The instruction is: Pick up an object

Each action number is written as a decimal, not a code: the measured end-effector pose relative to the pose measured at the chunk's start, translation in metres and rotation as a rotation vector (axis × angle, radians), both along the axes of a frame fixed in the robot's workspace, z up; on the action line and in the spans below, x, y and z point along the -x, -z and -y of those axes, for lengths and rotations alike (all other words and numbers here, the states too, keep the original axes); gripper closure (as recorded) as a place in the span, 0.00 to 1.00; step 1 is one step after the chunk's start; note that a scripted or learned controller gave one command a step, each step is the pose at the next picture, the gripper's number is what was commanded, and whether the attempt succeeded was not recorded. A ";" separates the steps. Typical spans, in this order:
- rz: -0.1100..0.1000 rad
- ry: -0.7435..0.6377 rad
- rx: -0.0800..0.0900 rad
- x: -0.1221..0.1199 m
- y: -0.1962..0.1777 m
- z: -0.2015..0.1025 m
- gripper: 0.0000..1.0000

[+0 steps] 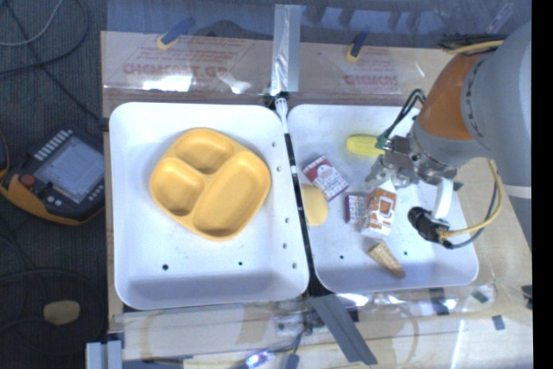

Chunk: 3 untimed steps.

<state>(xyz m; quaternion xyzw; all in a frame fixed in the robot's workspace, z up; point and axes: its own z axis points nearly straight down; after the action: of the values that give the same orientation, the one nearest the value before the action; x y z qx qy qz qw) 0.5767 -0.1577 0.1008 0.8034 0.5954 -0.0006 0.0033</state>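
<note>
The arm reaches into the right bin (467, 268) from the right, and the tool (390, 171) hangs low over a cluster of small things near the bin's middle. From above, its body hides the tips, so I cannot tell whether it is released or clenched, and nothing is plainly seen in its hold.

The likeliest target is the orange and white packet (381, 213), lying flat just below the tool. It looks light and thin, probably a soft or card wrapper that may buckle or slide on the smooth white floor. A hold across its narrower width seems best.

A small red and white carton (326, 176) lies to its left and a little striped packet (356, 207) sits just beside it, almost touching, so a wide approach risks nudging both. A yellow banana-like piece (362, 143) lies near the tool's upper side, a pale yellow disc (314, 206) rests against the bin's left wall, and a cone (386, 259) lies nearer the front edge.

Open room is on the bin floor below and to the left of the cluster. The left bin (138, 272) holds a yellow divided plate (210, 182), well apart. The walls are shallow, so a straight lift should clear them.
</note>
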 end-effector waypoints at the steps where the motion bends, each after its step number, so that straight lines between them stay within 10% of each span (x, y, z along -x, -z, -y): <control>1: -0.008 -0.287 0.000 -0.038 -0.086 0.004 1.00; 2: -0.007 -0.580 -0.003 0.006 -0.103 -0.010 1.00; 3: -0.006 -0.798 -0.004 0.061 -0.094 0.038 1.00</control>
<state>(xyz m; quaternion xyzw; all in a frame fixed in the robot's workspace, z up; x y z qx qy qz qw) 0.5157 -0.1961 0.1950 0.5090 0.8608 -0.0007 0.0000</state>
